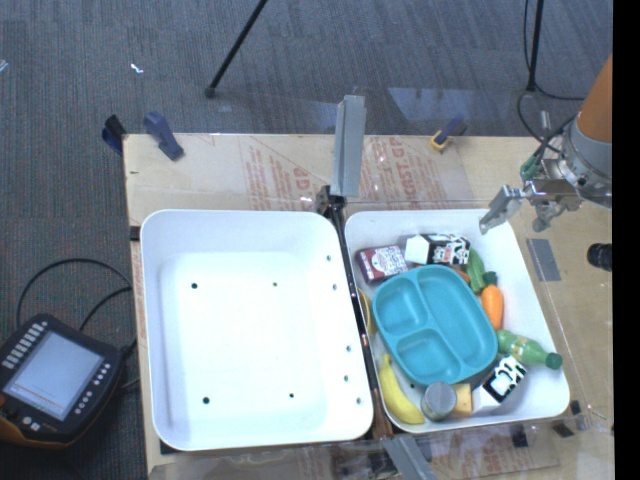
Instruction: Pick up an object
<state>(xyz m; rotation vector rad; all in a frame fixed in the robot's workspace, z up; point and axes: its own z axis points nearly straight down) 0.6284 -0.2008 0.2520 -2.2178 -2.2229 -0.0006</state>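
Crowded into the right white bin (540,318) at lower right, a yellow plastic banana (398,393) and orange toy carrot (492,306) ring a blue divided tray (435,325), pickable. Gripper (528,196) hovers upper right, open, holding nothing.

The left white bin (250,328) sits on the counter (200,173), a plywood sheet with red printed lettering. A grey upright post (349,153) rises at the far edge between the two bins. Two blue clamps (160,133) grip the counter's far left corner, and a yellow clamp (441,140) sits on its far edge to the right. On the carpet at the near left lies a teach pendant (55,376) with a black cable looping away. Tripod legs (240,38) stand on the far carpet.
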